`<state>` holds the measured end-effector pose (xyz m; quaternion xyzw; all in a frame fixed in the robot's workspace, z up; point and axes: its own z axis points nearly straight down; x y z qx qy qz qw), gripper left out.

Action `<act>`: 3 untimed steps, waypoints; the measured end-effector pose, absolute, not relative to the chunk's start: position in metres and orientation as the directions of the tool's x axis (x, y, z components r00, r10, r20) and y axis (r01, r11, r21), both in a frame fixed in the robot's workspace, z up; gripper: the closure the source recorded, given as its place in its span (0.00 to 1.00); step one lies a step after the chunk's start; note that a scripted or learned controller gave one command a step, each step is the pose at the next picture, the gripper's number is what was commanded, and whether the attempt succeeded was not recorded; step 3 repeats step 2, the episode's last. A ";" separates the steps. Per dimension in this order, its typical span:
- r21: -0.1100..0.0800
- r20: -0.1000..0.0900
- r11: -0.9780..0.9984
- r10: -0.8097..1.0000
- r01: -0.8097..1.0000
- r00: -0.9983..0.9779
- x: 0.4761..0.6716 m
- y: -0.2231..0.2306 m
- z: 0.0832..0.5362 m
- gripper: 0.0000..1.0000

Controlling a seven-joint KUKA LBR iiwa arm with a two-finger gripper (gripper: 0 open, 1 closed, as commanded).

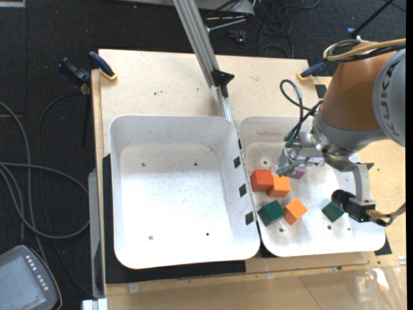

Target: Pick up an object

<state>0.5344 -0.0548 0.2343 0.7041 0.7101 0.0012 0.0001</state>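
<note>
Gripper (288, 166) low in right bin (361, 241), just above red-orange block (261, 180) and orange block (280, 186); finger spread impossible to tell, possibly a purplish object (299, 171) at tips. Second orange block (295, 210), green block (271, 212), another green block (332, 212) nearby. Left bin (129, 134) beside.

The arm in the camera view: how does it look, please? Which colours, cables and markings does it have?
The arm is thick and rounded, with an orange band above a grey wrist section. Part of grey lettering shows at its right edge. Black cables loop down beside it toward the gripper, which is small, metallic and grey. A yellowish cable curves over the top.
</note>
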 end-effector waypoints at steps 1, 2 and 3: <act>0.001 0.002 0.009 1.000 1.000 -0.009 0.528 -0.005 0.244 1.00; -0.002 0.002 0.009 1.000 1.000 -0.009 0.516 0.051 0.233 1.00; -0.002 0.002 0.009 1.000 1.000 -0.009 0.516 0.051 0.233 1.00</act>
